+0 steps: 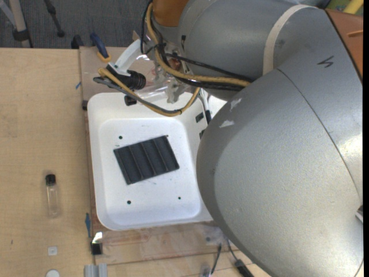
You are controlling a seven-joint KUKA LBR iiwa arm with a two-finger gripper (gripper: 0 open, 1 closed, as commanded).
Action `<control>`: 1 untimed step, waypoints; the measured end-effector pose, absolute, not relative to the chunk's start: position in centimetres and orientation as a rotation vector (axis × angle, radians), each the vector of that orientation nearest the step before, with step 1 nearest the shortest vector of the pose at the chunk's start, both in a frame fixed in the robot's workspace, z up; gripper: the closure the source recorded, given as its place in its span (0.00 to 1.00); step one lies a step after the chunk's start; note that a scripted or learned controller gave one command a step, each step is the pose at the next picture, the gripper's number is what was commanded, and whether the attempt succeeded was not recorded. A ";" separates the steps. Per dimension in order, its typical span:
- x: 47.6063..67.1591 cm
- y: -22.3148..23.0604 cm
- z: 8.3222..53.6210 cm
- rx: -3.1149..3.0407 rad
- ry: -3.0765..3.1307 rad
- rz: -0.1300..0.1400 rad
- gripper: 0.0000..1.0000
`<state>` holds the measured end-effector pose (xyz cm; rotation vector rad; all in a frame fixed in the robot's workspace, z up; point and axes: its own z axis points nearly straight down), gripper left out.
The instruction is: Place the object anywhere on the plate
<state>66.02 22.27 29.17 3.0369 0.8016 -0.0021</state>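
Dark ribbed plate (146, 158) lies in the white bin (106, 209); we cannot tell the claw's (151, 84) state, so we risk missing the plate.

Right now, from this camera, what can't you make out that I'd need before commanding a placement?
- Gripper: partly behind cables; open or shut unclear.
- Object to place: nothing identifiable at the gripper.
- Second bin: mostly hidden by the grey arm.
- Dark ribbed plate in the left bin: fully visible.
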 end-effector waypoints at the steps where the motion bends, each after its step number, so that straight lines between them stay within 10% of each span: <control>1: 65.2 22.3 32.7 3.124 0.318 0.000 1.00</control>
